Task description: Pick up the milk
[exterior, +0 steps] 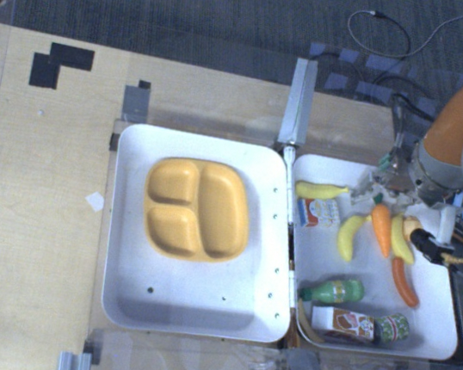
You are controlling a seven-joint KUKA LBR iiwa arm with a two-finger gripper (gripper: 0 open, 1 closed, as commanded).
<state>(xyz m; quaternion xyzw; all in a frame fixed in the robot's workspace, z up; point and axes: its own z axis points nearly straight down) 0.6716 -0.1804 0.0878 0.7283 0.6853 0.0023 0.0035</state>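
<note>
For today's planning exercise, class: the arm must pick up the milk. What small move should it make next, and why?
Probably shift the gripper toward the view's left until it hangs over the small carton, seemingly the milk, by the right bin's left wall. The gripper now sits near the bin's far edge, by the carrot, apart from the carton.

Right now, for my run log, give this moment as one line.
small white milk carton: lying in right white bin | tool: above bin's far edge, apart from carton

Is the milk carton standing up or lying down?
Lying down. The milk carton shows its long printed side flat on the right bin's floor, near its left wall.
</note>
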